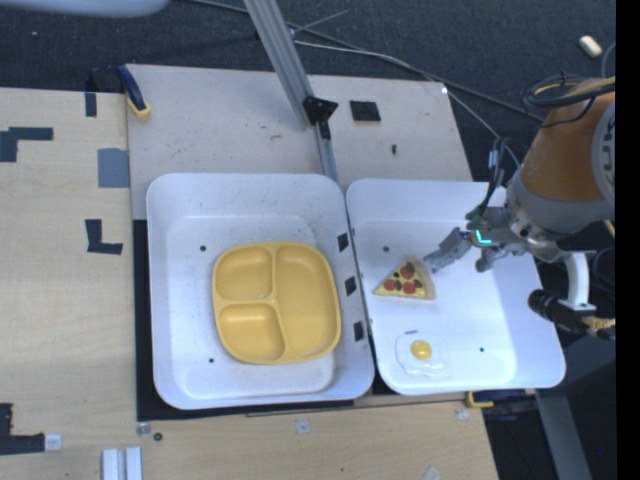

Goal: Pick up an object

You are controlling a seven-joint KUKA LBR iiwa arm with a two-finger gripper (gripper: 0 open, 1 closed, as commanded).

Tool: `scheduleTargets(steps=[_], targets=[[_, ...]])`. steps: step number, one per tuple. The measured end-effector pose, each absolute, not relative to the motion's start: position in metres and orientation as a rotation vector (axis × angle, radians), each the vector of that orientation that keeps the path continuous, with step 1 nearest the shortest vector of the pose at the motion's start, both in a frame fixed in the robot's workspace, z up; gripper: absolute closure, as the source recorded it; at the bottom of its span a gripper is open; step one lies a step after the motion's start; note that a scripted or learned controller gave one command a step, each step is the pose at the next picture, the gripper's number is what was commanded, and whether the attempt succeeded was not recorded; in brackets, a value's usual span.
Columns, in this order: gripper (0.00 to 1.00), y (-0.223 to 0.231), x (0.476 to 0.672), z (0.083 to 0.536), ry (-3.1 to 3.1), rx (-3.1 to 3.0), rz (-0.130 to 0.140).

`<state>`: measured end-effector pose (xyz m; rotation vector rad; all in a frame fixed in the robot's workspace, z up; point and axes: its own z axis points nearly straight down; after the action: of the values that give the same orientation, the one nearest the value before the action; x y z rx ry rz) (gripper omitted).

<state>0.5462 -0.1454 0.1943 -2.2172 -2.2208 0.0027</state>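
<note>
Camera view had the arm (570,168) coming in from the right, orange band above the wrist, claw (462,250) hanging over the right bin (520,313). Claw fingers looked spread: one dark finger (445,251) reached left toward the pizza, the other sat just right of it. Nothing between them, no grip on anything. A small teal light glowed on the claw body just up-right of the fingers.

Pizza slice (406,282), toy, yellow with red dots, lay flat on the bin floor just down-left of the claw, near the left fingertip; could not tell if they touched. Fried egg (420,352), toy, white with yellow yolk, lay further below the claw, near the bin's front wall, apart from the pizza.

Left bin (180,268) sat well left of the claw, touching the right bin along their shared edge. Yellow plate (276,302) with three compartments lay flat in its middle, far left of the claw.

Grey pole (285,53) ran slantwise over the worktop (230,118), up-left of the claw, ending at a black bracket by the bins' back edge. Cables trailed across the dark floor above the claw.
</note>
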Motion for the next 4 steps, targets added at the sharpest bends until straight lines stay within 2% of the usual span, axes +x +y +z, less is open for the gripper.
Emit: scheduleTargets(steps=[1,3,4], targets=[[0.0,-0.145,0.547,0.195,-2.222,-2.218,0.001],[0.0,-0.143,0.559,0.101,-2.221,-2.219,0.004],[0.0,-0.145,0.563,0.09,-2.229,-2.232,-0.006]])
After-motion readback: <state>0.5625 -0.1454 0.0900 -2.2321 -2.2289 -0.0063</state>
